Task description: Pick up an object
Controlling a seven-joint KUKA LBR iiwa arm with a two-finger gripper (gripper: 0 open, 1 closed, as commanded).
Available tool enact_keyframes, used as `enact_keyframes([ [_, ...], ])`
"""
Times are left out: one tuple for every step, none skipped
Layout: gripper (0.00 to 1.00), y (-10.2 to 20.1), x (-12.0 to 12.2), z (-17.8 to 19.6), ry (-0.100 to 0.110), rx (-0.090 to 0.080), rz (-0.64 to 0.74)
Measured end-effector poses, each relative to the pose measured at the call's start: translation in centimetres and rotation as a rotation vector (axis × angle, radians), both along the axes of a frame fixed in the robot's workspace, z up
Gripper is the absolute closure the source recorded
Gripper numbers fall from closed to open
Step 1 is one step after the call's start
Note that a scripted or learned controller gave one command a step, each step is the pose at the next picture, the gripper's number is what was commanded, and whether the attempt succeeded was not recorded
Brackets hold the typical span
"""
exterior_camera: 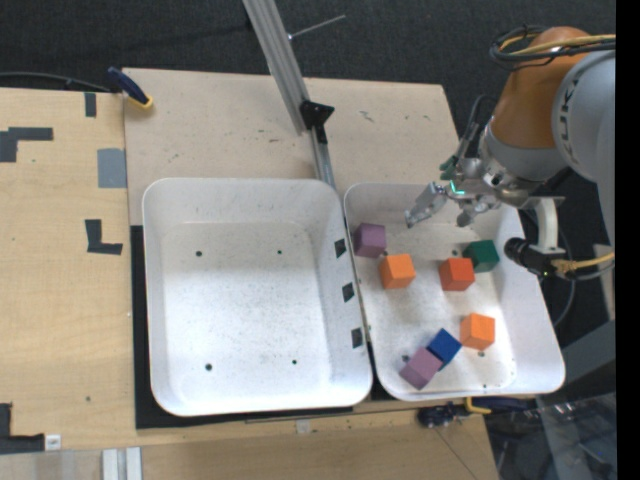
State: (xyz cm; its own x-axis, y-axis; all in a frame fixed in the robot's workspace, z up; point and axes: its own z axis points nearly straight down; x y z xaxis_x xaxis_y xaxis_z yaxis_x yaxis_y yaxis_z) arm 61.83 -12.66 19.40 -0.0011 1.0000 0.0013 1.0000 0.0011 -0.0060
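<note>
The right bin (520, 363) holds several small blocks: a purple cube (371, 238) at its far left, an orange cube (397, 270) beside it, a red-orange cube (457, 273), a green block (482, 255), an orange cube (478, 330), a blue cube (444, 347) and a purple block (421, 368). My gripper (443, 208) hangs open over the far end of this bin, its fingers spread wide with nothing between them. It is above and behind the blocks, right of the purple cube.
The left bin (160, 268) lies beside the right one, sharing a central rim. A slanted metal rail (285, 63) runs down to the bins' far junction. A blue-and-yellow clamp (130, 86) lies on the bench at the far left.
</note>
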Motion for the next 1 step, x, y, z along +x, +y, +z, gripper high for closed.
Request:
enact_keyframes([
  [0.00,0.00,0.11,0.28,-0.004,-0.001,0.001],
])
